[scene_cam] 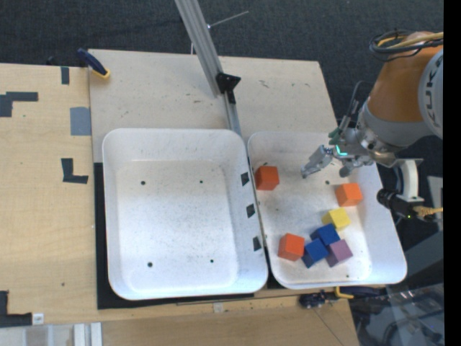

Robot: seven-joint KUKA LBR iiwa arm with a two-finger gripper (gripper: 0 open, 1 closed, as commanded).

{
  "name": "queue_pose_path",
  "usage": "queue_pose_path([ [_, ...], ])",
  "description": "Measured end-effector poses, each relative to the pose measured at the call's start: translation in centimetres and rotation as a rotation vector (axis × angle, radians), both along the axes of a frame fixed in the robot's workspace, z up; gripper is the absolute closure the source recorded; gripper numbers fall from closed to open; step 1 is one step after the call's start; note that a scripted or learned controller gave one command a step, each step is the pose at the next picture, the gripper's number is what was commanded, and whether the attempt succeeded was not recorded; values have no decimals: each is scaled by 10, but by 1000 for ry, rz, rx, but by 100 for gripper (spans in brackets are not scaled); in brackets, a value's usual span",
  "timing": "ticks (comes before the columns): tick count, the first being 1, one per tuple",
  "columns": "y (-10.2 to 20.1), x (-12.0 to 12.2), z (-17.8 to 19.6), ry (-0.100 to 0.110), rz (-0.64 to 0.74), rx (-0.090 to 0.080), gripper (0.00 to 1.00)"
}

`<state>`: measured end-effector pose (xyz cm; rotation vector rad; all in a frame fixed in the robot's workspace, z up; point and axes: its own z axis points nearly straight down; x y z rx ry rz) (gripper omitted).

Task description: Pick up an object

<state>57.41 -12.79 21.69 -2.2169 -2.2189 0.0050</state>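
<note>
Several small cubes lie in the right bin [382,265]. An orange cube [267,177] sits near its left wall and another orange cube [348,194] towards its right side. At the front, a yellow cube [338,218], two blue cubes [325,234], a purple cube [339,251] and an orange-red cube [291,246] cluster together. My gripper [330,166] hovers over the back of the right bin, between the two orange cubes and slightly behind them. It is open with nothing between its fingers.
The left bin [115,193] stands beside the right one, sharing a raised middle rim. A slanted metal pole [205,42] rises behind the bins. A blue and yellow clamp [94,63] lies on the bench at the back left.
</note>
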Motion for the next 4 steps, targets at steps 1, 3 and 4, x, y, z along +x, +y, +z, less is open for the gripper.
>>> queue_pose_path([
  [1, 0, 1, 2, -5, 1, -1, 0],
  [3, -1, -3, -102, -3, 1, -1, 0],
  [4, -1, -4, -127, -1, 0, -2, 0],
])
